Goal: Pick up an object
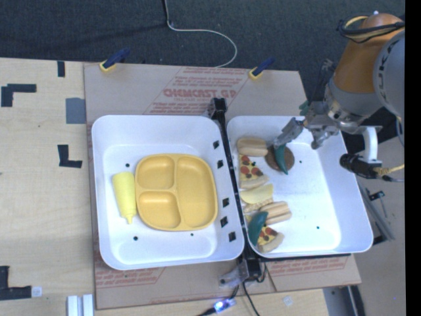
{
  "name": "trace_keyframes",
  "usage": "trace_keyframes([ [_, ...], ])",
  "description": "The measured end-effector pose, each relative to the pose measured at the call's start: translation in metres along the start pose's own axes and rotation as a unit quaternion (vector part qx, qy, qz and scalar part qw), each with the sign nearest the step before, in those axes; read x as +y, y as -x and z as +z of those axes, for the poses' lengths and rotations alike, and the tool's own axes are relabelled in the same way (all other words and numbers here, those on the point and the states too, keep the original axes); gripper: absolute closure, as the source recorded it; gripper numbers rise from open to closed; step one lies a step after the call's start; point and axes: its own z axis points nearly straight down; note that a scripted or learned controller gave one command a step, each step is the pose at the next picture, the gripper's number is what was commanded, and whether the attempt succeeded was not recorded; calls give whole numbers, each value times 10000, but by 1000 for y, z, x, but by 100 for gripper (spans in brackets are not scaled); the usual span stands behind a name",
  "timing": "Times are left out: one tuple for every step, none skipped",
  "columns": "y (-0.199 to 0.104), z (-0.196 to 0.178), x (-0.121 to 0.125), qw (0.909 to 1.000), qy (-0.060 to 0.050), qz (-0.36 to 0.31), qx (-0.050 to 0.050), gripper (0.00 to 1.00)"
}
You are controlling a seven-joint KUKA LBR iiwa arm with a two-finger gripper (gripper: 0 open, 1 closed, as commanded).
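On a cardboard-covered bench [191, 91], the gripper [284, 151] reaches into the right bin [329, 209]. Its fingers appear clamped on a teal-and-brown toy [283, 158], beside toy foods [253, 170] along the bin's left wall.

Two shallow white bins are present: the left bin [105, 176] and the right bin [342, 209]. The left bin holds two items, one yellow divided plate [176, 191] and one yellow squeeze bottle [124, 195]. The right bin holds a cluster of toy food pieces: two pizza slices [250, 170] [265, 234], about three pale bread-like pieces [252, 146] [256, 193] [276, 210], and one brown-and-teal piece [283, 157]; overlap prevents a firmer count.
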Motion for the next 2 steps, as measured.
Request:
trace_keyframes([
  [0,-9,3,10000,71,-15,-10,0],
  [-7,51,9,10000,45,-18,-9,0],
])
